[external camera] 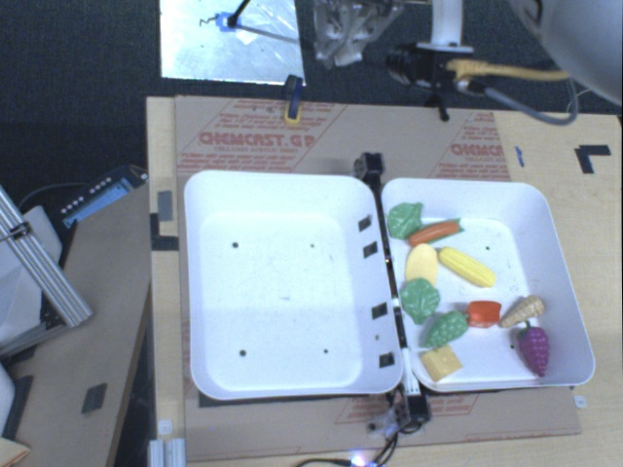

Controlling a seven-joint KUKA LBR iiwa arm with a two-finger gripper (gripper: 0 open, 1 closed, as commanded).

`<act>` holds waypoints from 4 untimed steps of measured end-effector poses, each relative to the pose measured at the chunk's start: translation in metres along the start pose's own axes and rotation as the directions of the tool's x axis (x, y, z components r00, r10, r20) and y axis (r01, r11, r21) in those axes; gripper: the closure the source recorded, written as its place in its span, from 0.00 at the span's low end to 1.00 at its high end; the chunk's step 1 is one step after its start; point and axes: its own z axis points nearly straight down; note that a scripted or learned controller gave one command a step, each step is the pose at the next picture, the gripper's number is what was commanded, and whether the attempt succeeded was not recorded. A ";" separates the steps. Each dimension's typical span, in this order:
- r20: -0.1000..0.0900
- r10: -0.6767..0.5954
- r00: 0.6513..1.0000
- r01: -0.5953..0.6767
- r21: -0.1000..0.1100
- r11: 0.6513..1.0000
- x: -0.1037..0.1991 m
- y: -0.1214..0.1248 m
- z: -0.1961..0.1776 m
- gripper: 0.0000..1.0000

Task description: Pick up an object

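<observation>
Tabletop (243,125) with two white bins, the arm's hand (343,29) high above the far edge.

The right bin (560,261) contains toy food, mostly near its left wall: a carrot (434,231), a yellow corn (466,267), a red piece (484,313), purple grapes (533,347), a yellow block (441,363) and green leafy pieces. The left bin (282,290) is beside it. The hand carries nothing; whether it is released or clenched I cannot tell.

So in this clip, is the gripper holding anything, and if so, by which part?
Nothing is held. The gripper is up above the bench's far edge with nothing between its fingers; the toy foods all lie in the right bin.
</observation>
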 end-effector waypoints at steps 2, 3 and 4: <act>0.002 0.007 1.000 -0.007 0.005 1.000 -0.036 -0.094 0.068 1.00; 0.003 -0.001 1.000 0.000 0.010 1.000 -0.001 -0.067 0.042 1.00; 0.003 -0.002 1.000 0.002 0.011 1.000 0.032 -0.063 0.019 1.00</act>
